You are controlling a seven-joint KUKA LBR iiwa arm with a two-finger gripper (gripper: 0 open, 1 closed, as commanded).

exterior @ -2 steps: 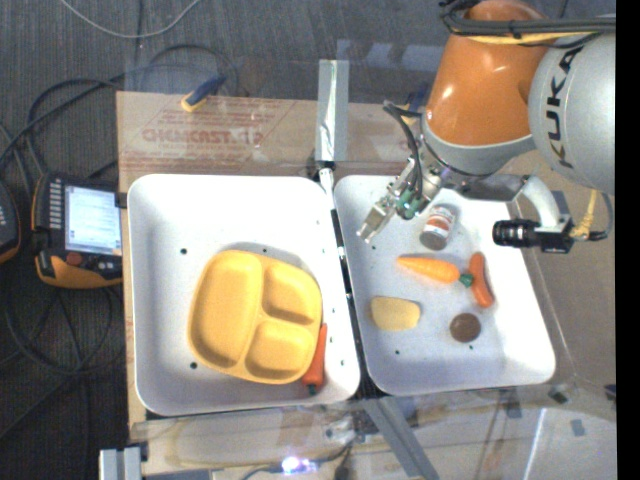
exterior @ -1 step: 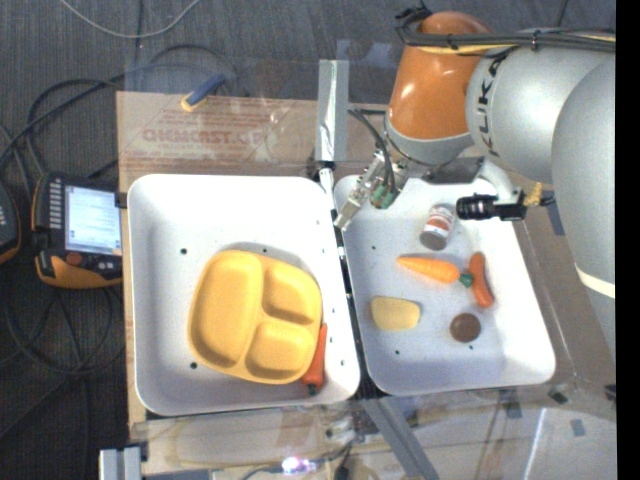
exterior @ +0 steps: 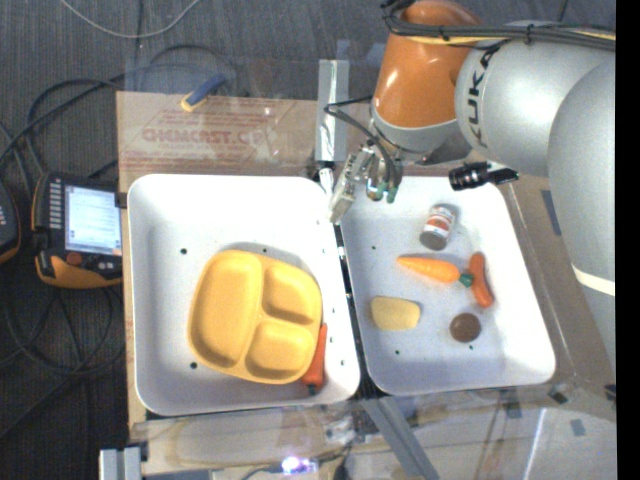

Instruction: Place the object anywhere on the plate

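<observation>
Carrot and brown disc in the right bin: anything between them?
Yes. In the camera view, a small red-orange sausage-like piece lies between the carrot and the brown disc, touching the carrot's green end and apart from the disc.

I see even, bright overhead light. The two shallow white bins point(exterior: 440, 363) glare slightly, casting soft shadows beneath their items. The glossy orange band on the grey arm point(exterior: 420, 63) carries a highlight. The dark carpeted floor point(exterior: 70, 368) looks grainy, slightly soft.
</observation>
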